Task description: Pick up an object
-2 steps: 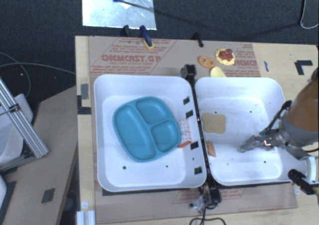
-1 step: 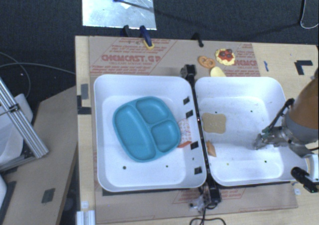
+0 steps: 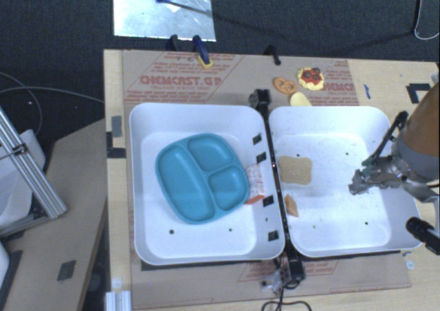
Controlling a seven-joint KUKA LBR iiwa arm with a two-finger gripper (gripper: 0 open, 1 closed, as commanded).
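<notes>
Two white bins side by side. My gripper (image 3: 362, 184) hangs low at the right bin's (image 3: 330, 237) right side; whether it is clenched I cannot tell. The tan slice (image 3: 295, 170) lies well apart, near that bin's left wall.

Looked like a robotics lab to me. The desk (image 3: 227, 72) was topped with printed cardboard and carried two white bins (image 3: 144, 124), cables (image 3: 289, 34) trailed over dark carpet (image 3: 55, 14), an aluminium frame (image 3: 27, 165) stood at the left, and toy food (image 3: 311, 78) sat behind the bins.
</notes>
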